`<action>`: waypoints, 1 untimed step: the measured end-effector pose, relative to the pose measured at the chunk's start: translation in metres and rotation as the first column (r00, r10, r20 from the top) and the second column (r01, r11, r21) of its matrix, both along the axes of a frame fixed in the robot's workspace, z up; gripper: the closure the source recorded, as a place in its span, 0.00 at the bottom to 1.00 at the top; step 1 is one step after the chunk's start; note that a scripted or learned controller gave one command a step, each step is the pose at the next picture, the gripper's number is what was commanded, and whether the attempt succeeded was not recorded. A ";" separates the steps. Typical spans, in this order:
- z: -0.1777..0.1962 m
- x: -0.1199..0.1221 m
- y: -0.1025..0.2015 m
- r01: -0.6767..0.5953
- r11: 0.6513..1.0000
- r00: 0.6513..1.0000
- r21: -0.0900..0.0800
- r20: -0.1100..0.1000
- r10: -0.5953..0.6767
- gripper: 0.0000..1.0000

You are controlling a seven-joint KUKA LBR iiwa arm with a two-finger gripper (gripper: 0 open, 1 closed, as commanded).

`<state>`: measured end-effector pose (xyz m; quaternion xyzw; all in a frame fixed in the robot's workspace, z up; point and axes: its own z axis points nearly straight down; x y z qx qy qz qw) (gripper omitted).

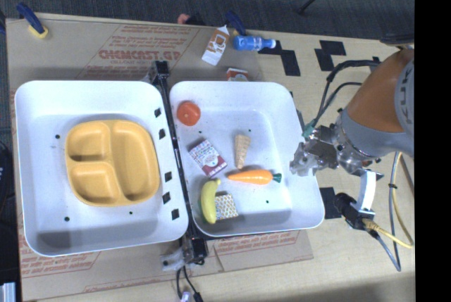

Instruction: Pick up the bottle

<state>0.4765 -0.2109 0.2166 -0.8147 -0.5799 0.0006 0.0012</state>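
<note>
Landmark: we take the right bin (299, 124) as the reference for all places.
Bottle: we see the blue bottle (252, 43) lying on its side on the bench, outside the right bin, just behind its far rim.
Gripper: the gripper (301, 161) is at the right rim of the right bin, about the middle of that side, well apart from the bottle.
Fingers: we cannot tell how they stand; the view is too unclear there.
Inside the right bin: an orange ball (188, 112) in the far left corner, a cone (242, 148) near the middle, a small red box (208, 156) left of it, a carrot (251, 177) in front of the cone, a banana (209, 201) in the near left corner.
Left of the right bin: the left bin (35, 153) touches it and holds a yellow divided tray (113, 160).
</note>
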 end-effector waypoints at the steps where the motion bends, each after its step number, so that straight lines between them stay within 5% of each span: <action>1: -0.008 0.000 0.027 -0.089 0.996 0.996 0.002 -0.002 0.089 1.00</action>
